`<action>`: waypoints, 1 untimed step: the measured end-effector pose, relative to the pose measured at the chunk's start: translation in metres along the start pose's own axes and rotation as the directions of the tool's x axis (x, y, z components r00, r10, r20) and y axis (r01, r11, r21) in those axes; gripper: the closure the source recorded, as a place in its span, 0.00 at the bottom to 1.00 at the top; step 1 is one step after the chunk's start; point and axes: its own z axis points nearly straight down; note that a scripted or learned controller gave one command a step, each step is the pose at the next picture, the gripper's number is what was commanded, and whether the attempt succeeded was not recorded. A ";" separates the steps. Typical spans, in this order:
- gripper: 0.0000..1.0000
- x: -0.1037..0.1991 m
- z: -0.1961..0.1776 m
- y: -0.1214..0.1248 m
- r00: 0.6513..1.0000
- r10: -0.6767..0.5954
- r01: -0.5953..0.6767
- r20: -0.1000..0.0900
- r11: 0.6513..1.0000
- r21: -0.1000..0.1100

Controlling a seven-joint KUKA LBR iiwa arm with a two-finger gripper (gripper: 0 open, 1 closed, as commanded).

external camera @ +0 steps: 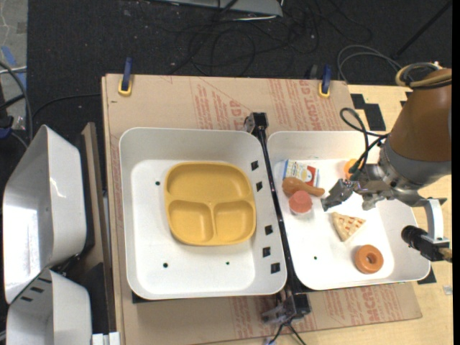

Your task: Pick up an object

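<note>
Though flat, drumstick [302, 187] lengthwise left-right.

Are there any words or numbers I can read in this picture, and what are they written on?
Red printing on the brown cardboard sheet under the bins: it repeats in rows, appears upside down or mirrored, and is too blurred to read.
Small carton in the right bin: it has a blue and red label, too small to read.
Yellow tray, donut, wedge: no writing.
</note>
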 end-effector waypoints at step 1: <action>0.00 0.000 -0.006 0.003 1.000 -0.003 0.003 0.002 1.000 -0.013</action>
